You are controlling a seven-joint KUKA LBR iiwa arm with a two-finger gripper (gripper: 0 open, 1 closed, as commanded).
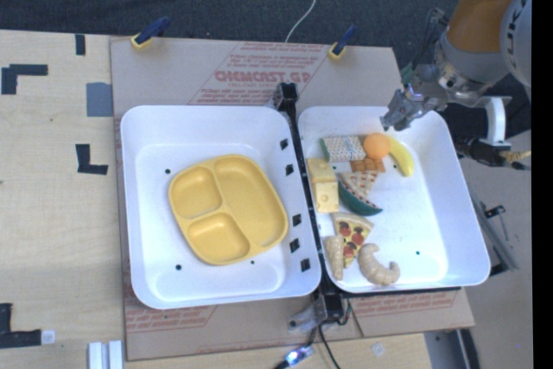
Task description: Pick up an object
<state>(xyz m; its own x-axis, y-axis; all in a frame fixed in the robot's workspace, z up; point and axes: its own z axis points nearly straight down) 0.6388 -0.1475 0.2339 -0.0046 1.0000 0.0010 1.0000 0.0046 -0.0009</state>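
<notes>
L bin (147, 186): yellow divided tray (227, 208), lying flat at centre. R bin (441, 220): toy food clustered along L wall, w/ cheese block (324, 187), pizza slice (350, 236), orange (376, 144), banana (400, 158); pick candidates, all untouched. Gripper (399, 117): above R bin's far rim, near orange; holds nothing; open/clenched: cannot tell.

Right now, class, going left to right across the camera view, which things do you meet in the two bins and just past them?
Yellow tray → cheese block → orange → banana → claw
</notes>
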